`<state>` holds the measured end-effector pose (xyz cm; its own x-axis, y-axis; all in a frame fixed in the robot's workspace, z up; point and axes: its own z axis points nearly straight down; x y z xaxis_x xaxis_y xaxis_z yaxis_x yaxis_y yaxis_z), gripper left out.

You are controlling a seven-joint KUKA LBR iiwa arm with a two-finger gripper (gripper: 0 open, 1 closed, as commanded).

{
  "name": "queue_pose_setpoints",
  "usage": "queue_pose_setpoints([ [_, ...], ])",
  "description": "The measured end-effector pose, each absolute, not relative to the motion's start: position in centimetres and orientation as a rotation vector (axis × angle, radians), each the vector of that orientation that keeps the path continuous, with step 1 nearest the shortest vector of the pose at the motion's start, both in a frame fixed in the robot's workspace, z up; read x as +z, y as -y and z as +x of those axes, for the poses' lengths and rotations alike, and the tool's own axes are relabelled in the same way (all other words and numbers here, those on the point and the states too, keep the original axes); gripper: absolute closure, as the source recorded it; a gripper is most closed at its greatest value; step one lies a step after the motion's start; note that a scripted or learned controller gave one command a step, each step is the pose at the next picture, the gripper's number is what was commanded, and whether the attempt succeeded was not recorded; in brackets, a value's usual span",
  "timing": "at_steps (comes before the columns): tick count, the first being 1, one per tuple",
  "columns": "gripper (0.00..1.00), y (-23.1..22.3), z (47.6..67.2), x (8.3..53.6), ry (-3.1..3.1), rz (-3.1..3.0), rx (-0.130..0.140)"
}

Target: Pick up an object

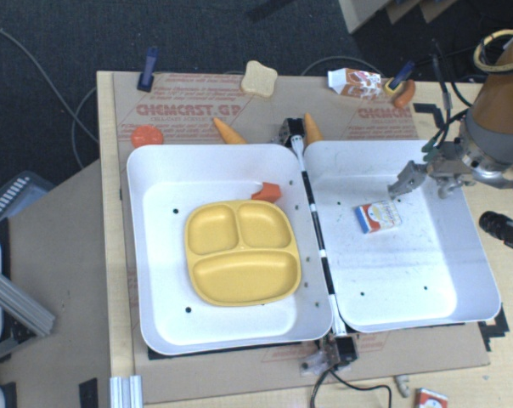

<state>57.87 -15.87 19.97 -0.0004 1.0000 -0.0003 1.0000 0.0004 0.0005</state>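
A small blue, white and red carton [377, 218] lies flat in the right bin [426, 304], near its middle. My gripper [424, 185] hangs over the upper right part of that bin, up and to the right of the carton and apart from it. It stands open with nothing between its fingers. In the left bin [155, 296] a yellow divided plate [239, 252] lies flat, with a small orange piece [267, 192] just behind it.
On the board behind the bins lie a toy bread slice [259, 78], an orange carrot [228, 132], an orange disc [146, 134], a blue clip [147, 69] and a small carton [355, 82]. A black divider [312, 219] runs between the bins.
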Motion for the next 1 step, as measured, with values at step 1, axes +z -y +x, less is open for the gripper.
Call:
queue_pose_setpoints([
  [1,0.00,11.82,61.43,13.16,-2.225,2.222,-0.001],
])
